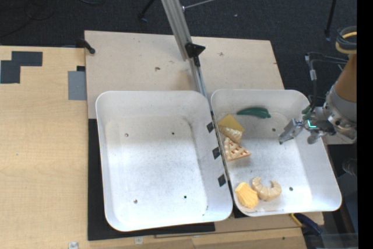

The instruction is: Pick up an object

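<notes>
Croissant point(266, 188) unlabelled, right bin point(315, 195)

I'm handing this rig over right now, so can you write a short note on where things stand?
Gripper: over the right bin's right side, above the floor, nothing between its fingers; open or shut is unclear.
Objects, all in the right bin: green piece near the back, yellow block and waffle-like piece along the left wall, yellow piece and tan croissant shape at the front.
Done: nothing picked.
Left: choose an object, grasp, lift.
</notes>
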